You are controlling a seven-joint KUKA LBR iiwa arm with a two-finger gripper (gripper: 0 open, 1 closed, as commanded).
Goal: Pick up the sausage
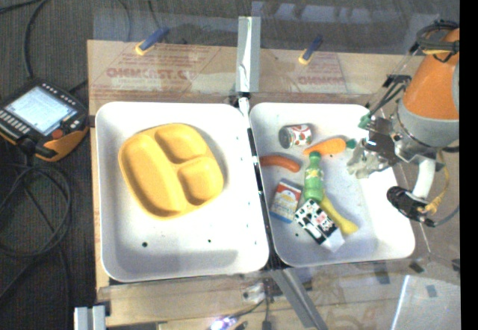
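While the sausage point(280, 163) is lying untouched near the upper left of the right bin point(388, 246), just left of the green bottle point(313, 178), the gripper point(367, 157) is hanging over that bin's right edge, well apart from it. Whether its fingers are spread or closed, I cannot tell. Reaching, grasping and lifting are all remaining.
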